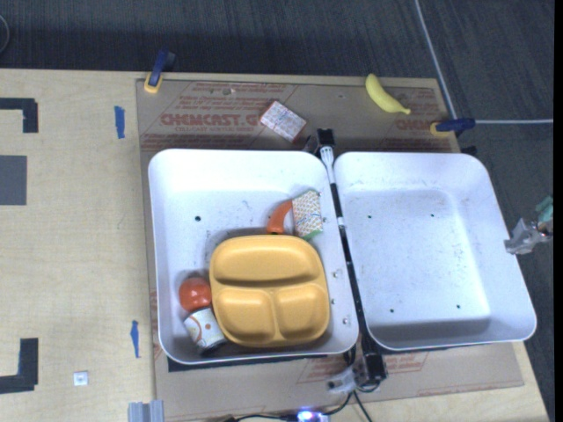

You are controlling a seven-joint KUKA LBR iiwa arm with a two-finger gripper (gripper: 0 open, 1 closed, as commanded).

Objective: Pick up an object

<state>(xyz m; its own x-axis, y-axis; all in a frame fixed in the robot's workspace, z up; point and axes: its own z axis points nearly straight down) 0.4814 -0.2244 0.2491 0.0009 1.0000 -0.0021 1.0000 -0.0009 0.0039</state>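
At the near end of the left bin lies a small white-and-orange cup-like object on its side, tucked into the front left corner, with a red-orange ball just behind it. Both touch or nearly touch the yellow divided tray, which sits upside down or domed, it is hard to say which, and takes up the near middle of that bin. Behind the tray an orange piece leans beside a speckled pale packet near the bin's right wall.

The right bin sits just beside the left one, their rims touching along a dark seam. At its right rim, about halfway up, a small part of the tool pokes in from the edge; I cannot tell how its jaws stand, and nothing is seen between them.

Farther back on the table, a patterned card lies on the brown board, and a yellow banana lies well to its right.
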